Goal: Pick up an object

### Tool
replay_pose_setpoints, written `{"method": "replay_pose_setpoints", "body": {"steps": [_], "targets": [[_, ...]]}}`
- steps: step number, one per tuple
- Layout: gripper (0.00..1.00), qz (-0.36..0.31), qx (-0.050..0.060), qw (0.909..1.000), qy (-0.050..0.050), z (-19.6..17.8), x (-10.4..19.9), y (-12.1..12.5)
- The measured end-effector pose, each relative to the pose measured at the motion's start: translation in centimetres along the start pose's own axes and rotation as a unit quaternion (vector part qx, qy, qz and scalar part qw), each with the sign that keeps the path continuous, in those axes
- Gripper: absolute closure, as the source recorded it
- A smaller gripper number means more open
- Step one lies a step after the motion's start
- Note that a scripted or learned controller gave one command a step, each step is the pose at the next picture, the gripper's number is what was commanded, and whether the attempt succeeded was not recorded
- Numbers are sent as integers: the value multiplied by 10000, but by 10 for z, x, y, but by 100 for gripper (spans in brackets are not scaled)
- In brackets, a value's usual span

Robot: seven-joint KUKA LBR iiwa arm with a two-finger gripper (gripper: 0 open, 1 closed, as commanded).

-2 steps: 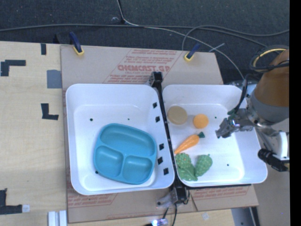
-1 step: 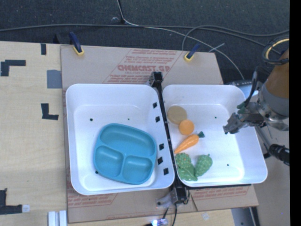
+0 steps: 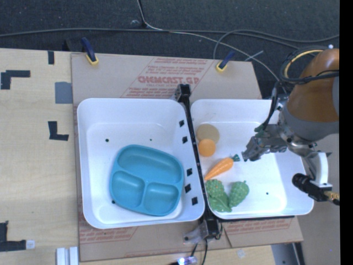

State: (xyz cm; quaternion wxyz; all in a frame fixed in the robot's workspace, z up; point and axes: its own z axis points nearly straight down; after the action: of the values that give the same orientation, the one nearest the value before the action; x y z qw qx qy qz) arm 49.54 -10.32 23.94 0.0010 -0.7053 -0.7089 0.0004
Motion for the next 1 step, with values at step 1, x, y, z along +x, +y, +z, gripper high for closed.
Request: {"method": "replay_pose_setpoints", "body": {"steps": [1], "targets": [[100, -10, -8, 10000, 3, -6, 51, 0]]}}
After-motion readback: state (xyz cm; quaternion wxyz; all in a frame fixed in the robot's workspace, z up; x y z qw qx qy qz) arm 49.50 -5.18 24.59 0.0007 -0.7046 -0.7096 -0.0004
